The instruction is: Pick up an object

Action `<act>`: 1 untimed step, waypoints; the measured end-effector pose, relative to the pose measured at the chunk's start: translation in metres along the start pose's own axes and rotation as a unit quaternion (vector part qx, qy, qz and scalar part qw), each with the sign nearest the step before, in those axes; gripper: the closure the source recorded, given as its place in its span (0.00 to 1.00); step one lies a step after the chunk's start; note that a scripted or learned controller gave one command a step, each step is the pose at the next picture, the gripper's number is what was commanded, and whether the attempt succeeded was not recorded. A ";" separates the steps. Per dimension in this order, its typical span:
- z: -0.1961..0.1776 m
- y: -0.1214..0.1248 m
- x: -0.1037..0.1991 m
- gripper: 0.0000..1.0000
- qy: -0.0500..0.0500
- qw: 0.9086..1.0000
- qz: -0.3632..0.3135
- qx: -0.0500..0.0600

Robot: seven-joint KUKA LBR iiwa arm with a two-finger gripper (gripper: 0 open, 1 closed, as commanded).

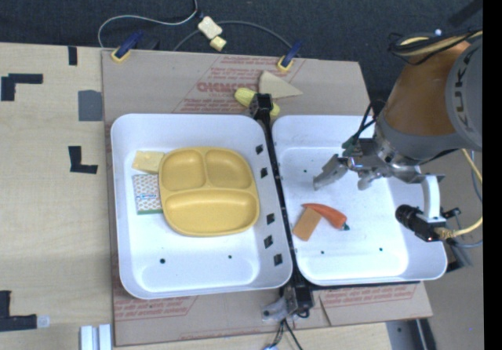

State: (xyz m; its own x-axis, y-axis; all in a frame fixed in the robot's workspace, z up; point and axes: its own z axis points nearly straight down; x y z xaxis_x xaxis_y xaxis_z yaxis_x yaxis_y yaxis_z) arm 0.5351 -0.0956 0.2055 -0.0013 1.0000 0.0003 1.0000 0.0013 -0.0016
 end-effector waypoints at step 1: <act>0.119 -0.010 -0.029 0.00 0.001 1.000 0.003 -0.005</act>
